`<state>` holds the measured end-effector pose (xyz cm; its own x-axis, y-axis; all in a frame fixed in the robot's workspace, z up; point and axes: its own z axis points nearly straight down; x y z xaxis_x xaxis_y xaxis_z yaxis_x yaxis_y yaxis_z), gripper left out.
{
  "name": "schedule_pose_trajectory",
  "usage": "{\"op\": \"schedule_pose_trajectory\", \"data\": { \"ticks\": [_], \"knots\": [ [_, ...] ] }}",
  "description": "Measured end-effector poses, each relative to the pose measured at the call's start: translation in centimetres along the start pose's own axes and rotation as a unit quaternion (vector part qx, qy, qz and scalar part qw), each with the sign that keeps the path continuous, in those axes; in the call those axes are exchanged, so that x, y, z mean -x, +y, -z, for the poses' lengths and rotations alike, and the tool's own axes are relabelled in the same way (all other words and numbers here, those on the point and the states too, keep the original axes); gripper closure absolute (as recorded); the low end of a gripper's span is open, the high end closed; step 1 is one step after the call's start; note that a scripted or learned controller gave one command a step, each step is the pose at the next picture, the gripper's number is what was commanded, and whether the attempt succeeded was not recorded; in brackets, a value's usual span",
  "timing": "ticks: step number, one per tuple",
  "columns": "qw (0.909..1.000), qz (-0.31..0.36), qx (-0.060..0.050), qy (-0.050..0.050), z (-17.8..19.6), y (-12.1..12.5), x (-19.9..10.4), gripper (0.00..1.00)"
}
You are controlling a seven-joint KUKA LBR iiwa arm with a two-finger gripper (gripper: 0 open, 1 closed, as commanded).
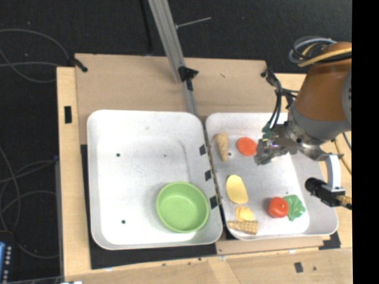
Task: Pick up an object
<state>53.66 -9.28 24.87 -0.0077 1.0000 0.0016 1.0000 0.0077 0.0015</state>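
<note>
The left bin (118, 158) holds a green bowl (182, 206). The right bin (314, 223) holds an orange ball (246, 146), cone (222, 145), yellow piece (236, 189) and tomato (278, 207); the gripper (263, 152) hovers there, its grip unreadable.

Two white bins (106, 158), one green bowl (182, 206), and six small food items (236, 188) in the right bin.

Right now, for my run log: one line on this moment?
hand: over right bin | nearest: orange round piece | green bowl: left bin
</note>
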Motion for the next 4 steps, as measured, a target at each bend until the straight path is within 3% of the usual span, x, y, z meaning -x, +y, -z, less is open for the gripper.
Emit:
{"op": "schedule_pose_trajectory", "data": {
  "ticks": [1,3,4],
  "knots": [
    [1.0,-0.001,-0.001,-0.001,-0.9,-0.9,-4.6,1.0],
    [1.0,0.001,0.0,0.001,-0.9,-1.4,-17.3,1.0],
    [1.0,-0.002,-0.001,0.0,-1.0,-1.4,-17.0,0.0]
  ]
}}
